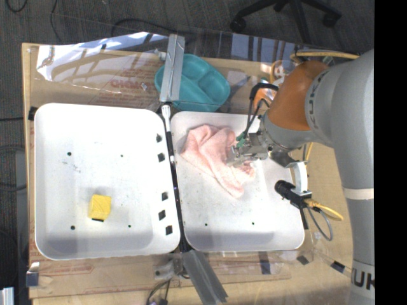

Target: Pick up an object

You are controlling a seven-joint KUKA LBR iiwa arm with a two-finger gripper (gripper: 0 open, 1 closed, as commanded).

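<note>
The hand (243, 152) is down on the pink cloth (216, 152), which lies crumpled in the right bin (280, 230); whether it is apart or together I cannot tell. A yellow block (100, 206) sits in the left bin (57, 126). A teal tray (197, 84) rests on the bench (95, 75) behind.

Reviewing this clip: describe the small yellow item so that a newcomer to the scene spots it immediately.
Start at the left white plastic bin of the two side by side. Look toward its near left corner: the small yellow square block lies there alone on the floor. Its neighbours differ plainly: the crumpled pink cloth sits in the right bin.
</note>
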